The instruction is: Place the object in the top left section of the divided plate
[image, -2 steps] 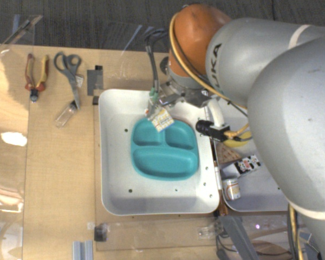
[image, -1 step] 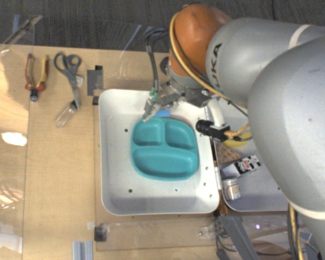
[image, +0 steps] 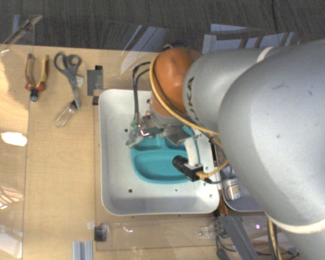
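Can't tell whether your gripper (image: 136, 135) has anything, so hover it squarely over the teal divided plastic plate (image: 157, 164) in the shallow white bin (image: 116, 194), then let go low.

The arm (image: 271, 129) enters from the right and its large grey link covers the right side of the white bin (image: 111, 161). The orange band (image: 170, 80) sits over the bin's upper edge, with yellow and black cables looped around it. The wrist points down into the bin. The gripper (image: 136, 134) is positioned low over the bin's upper middle area.
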`<action>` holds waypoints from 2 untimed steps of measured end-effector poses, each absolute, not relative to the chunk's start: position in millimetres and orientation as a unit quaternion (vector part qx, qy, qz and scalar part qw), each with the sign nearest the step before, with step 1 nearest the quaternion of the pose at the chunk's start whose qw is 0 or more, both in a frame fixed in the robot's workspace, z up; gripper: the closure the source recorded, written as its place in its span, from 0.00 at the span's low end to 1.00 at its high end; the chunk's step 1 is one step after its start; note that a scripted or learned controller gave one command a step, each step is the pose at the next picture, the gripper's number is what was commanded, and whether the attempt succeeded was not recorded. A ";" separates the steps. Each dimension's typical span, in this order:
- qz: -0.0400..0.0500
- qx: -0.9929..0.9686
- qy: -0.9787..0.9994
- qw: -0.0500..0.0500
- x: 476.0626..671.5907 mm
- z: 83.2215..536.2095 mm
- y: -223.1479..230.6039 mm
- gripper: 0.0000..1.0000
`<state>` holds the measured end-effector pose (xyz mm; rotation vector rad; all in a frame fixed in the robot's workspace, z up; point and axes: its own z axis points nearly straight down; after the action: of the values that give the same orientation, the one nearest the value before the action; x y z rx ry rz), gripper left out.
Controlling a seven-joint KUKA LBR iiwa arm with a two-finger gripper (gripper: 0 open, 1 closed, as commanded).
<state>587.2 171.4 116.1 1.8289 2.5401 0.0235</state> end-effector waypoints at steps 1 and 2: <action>0.009 0.481 0.877 0.008 568.0 93.3 204.4 0.00; 0.000 0.786 0.619 0.000 503.0 150.2 225.6 0.00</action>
<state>503.0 225.6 150.2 2.4682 1.9441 0.0005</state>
